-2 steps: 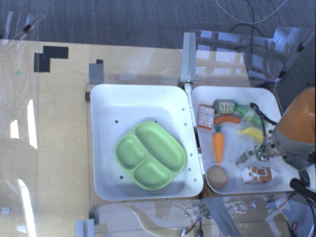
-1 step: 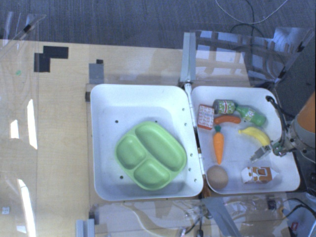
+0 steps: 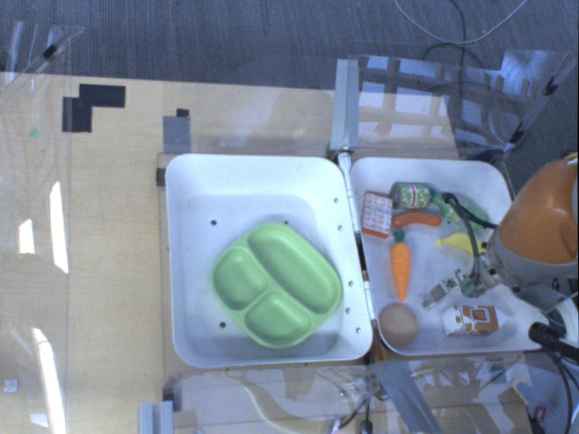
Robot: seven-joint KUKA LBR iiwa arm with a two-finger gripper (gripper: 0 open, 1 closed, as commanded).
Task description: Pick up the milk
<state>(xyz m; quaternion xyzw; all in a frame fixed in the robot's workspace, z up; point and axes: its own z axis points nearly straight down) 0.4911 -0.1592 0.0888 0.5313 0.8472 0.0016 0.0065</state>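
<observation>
The milk [image 3: 471,319], a small white carton with orange-brown print lying on its side, sits near the front right corner of the right bin [image 3: 507,181], close to the bin's front wall. The gripper [image 3: 455,286] hovers just above and to the left of it, and whether its fingers are spread or pressed together cannot be told from this slanted view. A descent from here risks landing on the carton's left end rather than straddling it, which would push it toward the wall or let it slip out. The brown egg [image 3: 398,324] and the carrot [image 3: 401,267] lie nearby and could be nudged
</observation>
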